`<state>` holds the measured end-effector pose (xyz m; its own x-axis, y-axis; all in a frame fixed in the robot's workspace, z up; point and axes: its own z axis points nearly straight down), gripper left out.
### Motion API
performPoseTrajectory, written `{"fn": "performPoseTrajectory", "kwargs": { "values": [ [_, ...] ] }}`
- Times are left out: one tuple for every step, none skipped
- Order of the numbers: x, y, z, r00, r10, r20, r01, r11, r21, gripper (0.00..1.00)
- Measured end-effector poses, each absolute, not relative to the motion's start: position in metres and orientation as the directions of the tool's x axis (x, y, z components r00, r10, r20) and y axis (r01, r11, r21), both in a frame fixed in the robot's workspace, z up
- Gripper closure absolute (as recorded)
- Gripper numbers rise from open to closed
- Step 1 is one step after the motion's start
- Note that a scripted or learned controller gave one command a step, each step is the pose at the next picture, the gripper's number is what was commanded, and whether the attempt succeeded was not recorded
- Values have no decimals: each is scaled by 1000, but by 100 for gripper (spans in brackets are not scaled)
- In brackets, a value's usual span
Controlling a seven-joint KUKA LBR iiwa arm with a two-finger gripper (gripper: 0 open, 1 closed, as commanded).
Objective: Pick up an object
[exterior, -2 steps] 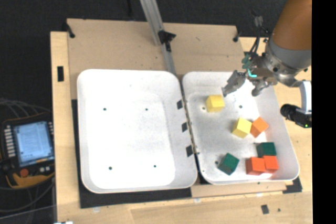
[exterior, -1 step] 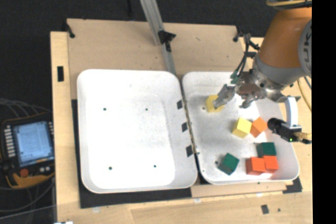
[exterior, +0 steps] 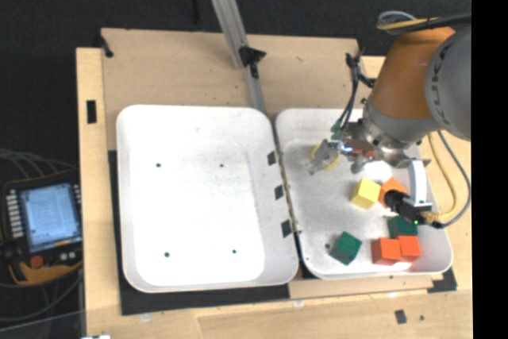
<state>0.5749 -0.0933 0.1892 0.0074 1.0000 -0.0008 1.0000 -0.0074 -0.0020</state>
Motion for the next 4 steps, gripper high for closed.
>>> {"fn": "performPoseTrajectory", "kwargs": {
  "values": [
    [575,-96,126,2,1000,-2,1000,-2,-6,0],
    [577,-96,141,8,1000,1,1000,-8,5,100],
    [576,-87,199,-3,1000,0,1000,3,7,100],
    [578,-88,214,-4,1000,0,1000,4,4,100]
  ]
}}
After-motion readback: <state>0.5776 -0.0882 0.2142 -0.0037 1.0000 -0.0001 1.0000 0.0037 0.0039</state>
